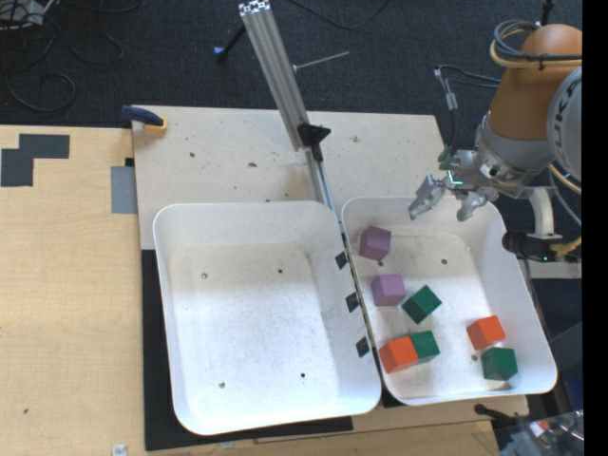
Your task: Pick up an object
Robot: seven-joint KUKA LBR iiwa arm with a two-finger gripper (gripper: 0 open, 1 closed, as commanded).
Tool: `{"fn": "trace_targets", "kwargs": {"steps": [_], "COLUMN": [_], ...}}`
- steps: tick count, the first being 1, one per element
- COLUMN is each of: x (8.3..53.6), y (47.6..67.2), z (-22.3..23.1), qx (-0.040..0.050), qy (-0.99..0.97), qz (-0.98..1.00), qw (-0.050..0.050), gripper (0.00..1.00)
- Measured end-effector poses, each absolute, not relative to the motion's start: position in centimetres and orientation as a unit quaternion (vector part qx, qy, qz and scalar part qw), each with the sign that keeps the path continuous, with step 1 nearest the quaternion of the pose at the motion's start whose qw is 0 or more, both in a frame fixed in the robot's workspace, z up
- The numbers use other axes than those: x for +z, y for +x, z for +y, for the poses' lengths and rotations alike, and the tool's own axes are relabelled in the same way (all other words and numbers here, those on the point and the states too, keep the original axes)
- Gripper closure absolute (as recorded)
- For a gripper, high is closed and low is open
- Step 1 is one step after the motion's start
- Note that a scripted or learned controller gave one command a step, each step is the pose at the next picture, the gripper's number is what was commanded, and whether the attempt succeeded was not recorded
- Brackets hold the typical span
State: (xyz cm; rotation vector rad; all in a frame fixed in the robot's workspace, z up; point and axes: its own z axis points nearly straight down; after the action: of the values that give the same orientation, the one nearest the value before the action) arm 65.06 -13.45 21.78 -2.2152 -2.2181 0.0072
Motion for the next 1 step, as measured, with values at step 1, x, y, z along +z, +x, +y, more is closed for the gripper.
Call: {"fn": "trace_targets", "kwargs": {"steps": [1], "x": [22.09], "y": [65.16], "z": [-13.42], "qx": [0.0011], "qy": [-0.706], "qz": [-0.709], "qw": [0.001], "gripper": [0.0]}}
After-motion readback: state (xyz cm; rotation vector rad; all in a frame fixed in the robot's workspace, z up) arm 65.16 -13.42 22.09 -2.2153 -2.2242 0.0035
